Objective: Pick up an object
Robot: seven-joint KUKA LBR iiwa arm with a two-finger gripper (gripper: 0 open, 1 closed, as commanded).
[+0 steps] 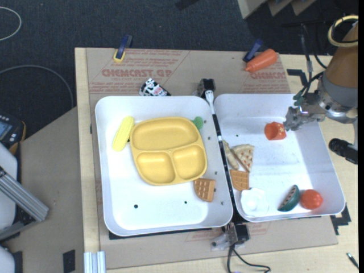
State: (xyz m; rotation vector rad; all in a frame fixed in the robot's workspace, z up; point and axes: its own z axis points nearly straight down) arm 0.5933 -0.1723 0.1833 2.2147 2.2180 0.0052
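Red pepper (275, 131) sits just left of the hand (294, 120), grip unclear; cardboard-topped counter (170, 67) beyond reads "CHEMCAST GP", dark carpet (68, 16) around.

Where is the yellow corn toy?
The yellow corn toy lies in the left bin, near its upper left corner, right beside the left edge of the yellow divided plate.

**Gripper over right bin, beside red piece**

Gripper (294, 118) sits low at the right bin (318, 152) far side, just beside a red toy piece (275, 131); contact unclear. Left bin (114, 198) contains a yellow divided tray (168, 149) and corn cob (122, 133).
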